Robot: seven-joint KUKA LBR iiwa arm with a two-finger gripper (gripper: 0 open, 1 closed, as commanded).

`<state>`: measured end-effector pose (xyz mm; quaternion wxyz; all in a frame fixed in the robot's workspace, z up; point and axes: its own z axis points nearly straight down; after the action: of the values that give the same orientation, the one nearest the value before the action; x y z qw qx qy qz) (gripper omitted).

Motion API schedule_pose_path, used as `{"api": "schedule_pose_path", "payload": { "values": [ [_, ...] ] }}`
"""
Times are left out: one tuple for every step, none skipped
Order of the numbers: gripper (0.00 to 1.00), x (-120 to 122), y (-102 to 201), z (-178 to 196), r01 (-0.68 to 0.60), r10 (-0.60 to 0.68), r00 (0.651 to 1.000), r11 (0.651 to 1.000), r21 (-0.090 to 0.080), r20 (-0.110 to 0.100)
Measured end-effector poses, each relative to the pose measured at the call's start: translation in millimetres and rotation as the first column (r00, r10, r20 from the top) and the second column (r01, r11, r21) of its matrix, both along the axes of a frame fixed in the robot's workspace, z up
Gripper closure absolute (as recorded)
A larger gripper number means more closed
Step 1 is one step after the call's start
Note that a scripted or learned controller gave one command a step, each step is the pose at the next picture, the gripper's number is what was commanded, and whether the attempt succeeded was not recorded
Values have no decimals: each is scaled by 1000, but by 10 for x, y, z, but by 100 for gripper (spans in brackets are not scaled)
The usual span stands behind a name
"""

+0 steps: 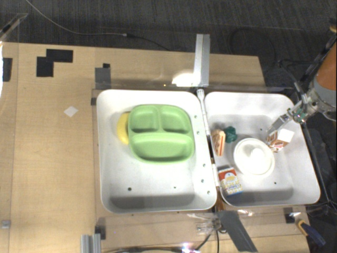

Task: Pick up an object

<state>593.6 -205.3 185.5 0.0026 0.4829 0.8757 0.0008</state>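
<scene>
Bench [47,157] carries two bins. Right bin [295,191] holds a white bowl [254,155], red carton [229,181], and a small white-brown box [280,139] near its right edge. Claw [275,130] touches that box; grip unclear. Risk: nudging it against the wall, a miss.

No text can be read on anything in this view.
The small red and white packet [229,180] in the right bin [295,191] has a printed front, perhaps with a picture and some words, but the print is too small and blurred to make out any letter or number.
</scene>
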Motion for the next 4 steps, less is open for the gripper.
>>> {"api": "schedule_pose_path", "payload": {
  "values": [
    [0,-362,-2,310,64,-64,998,998,0,1],
    [0,-76,18,-976,207,-207,978,978,1,6],
    [100,-51,19,-851,206,-206,979,979,0,13],
    [100,130,636,-1,434,-434,901,901,3,0]
  ]
}}
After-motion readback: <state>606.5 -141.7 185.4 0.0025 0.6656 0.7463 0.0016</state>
